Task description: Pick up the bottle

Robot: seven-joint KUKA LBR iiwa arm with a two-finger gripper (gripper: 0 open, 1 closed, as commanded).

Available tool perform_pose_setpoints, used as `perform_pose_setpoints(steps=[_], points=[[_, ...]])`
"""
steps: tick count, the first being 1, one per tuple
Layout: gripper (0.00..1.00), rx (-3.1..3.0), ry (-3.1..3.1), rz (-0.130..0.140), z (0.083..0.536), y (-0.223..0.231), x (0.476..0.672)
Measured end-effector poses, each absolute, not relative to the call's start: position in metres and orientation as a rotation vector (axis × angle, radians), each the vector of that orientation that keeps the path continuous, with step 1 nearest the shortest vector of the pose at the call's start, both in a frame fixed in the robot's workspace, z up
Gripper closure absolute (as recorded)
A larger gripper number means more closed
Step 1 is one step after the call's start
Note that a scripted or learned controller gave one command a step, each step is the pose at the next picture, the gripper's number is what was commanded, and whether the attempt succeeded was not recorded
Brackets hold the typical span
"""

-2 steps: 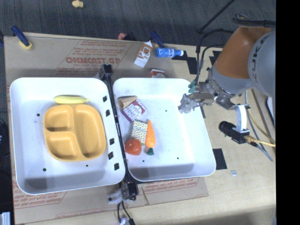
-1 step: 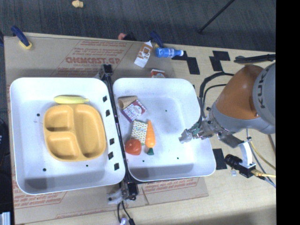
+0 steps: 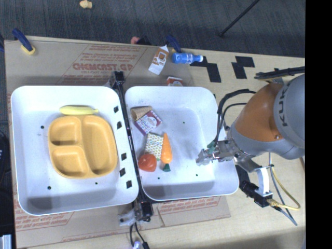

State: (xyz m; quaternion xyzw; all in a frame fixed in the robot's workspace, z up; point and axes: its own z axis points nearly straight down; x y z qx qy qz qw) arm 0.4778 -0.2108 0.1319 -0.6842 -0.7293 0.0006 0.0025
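Note:
A small blue bottle [image 3: 182,58] lies on its side on the cardboard behind the right bin [image 3: 207,95], outside both bins. My gripper [image 3: 204,157] hangs low over the right part of the right bin, near its right wall and far from the bottle. Nothing shows in it. The grey wrist with its orange band [image 3: 259,121] sits over the bin's right rim.
The right bin's left side holds a wrapped snack [image 3: 147,120], a checkered packet [image 3: 153,143], an orange carrot [image 3: 166,148] and a red tomato [image 3: 147,162]. The left bin holds a yellow divided plate [image 3: 82,145] and a banana [image 3: 79,110]. A small carton [image 3: 158,61] lies beside the bottle.

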Motion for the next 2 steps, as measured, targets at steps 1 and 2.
perform_pose_setpoints(steps=[1,2], points=[[1.0,-1.742,-2.608,0.001,0.136,-0.211,0.476],[1.0,-1.118,-2.93,0.0,0.126,-0.211,0.476]])
